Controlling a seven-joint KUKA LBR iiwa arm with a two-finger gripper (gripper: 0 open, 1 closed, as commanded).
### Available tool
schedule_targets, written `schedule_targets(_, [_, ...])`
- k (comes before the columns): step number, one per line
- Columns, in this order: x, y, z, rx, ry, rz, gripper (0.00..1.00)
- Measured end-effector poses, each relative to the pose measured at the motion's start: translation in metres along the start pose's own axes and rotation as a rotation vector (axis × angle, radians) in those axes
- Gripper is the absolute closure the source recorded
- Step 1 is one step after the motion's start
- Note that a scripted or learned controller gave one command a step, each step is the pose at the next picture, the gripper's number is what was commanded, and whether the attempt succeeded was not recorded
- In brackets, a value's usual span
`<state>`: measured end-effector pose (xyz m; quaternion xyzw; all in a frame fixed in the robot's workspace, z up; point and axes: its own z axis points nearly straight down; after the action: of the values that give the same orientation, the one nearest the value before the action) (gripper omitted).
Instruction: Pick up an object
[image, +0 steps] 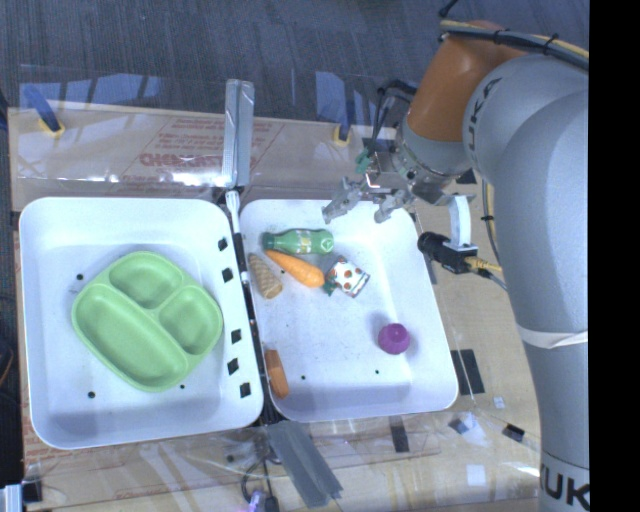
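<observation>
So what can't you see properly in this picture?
- Robot arm: cut off by the camera view's right and bottom edges.
- Small red-and-white toy: too small and blurred to tell what it is.
- Printing on the clear sheet behind the bins: too faint to read.
- Orange piece: shape unclear against the bin wall.

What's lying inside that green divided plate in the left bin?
Nothing that I can see: all three compartments of the green divided plastic plate show bare green. It lies flat in the left white bin; whatever is underneath is covered.
</observation>
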<state>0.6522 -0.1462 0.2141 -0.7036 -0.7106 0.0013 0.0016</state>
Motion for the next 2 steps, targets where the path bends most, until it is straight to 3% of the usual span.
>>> schedule_targets(1, [-0.014,-0.015,0.122,-0.005,-0.002,-0.095,0.0])
schedule_targets(2, [-0.001,-0.08,0.123,0.0,0.0,-0.071,0.0])
